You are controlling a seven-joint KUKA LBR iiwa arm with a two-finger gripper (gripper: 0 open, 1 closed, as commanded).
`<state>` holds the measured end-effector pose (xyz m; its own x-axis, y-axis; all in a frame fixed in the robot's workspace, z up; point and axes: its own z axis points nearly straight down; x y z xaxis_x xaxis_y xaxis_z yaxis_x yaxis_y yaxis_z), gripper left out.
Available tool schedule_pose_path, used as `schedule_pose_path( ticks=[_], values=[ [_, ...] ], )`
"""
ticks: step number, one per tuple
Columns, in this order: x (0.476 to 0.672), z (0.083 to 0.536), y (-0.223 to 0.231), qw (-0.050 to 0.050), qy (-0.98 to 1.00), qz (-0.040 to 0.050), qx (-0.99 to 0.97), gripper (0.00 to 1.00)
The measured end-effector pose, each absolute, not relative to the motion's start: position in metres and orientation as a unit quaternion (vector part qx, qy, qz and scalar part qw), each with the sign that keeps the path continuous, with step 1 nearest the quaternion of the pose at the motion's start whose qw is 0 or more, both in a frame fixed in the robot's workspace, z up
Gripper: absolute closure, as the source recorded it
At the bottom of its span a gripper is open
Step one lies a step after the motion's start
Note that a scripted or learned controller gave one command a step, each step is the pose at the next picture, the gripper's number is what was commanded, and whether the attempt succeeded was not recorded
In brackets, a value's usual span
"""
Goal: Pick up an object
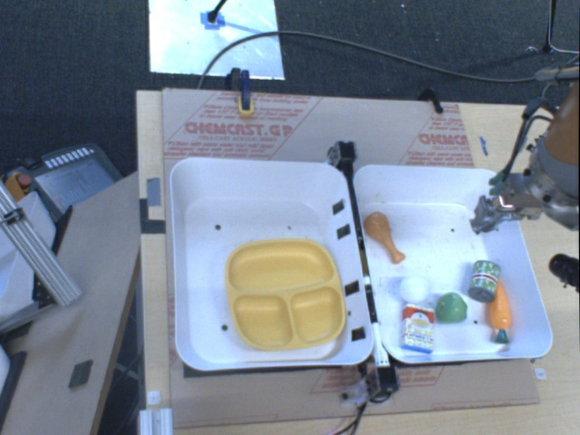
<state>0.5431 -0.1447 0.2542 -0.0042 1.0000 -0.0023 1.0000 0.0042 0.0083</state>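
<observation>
The right bin (426, 198) holds a toy chicken drumstick (384, 235), a white ball (415, 287), a green round item (451, 307), a small box with a red and blue label (418, 327), a small can (485, 280) and a toy carrot (499, 310). My gripper (488, 214) hangs over the right bin's far right edge, above and behind the can. Nothing shows between its fingers.
The left bin (195, 188) holds a yellow divided tray (285, 293). A black clamp strip (353, 243) runs between the two bins. A grey device (68, 175) and a metal rail (36, 252) lie on the side table at the left.
</observation>
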Motion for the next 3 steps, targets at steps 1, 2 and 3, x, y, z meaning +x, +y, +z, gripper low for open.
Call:
schedule_pose_path(
  ticks=[1,2,3],
  values=[
    [0.567,0.256,-0.102,0.001,0.710,0.0019,0.704,1.00],
    [0.576,0.256,-0.054,0.001,0.710,0.0013,0.704,1.00],
    [0.597,0.260,-0.003,0.001,0.711,0.0020,0.704,1.00]
  ],
)
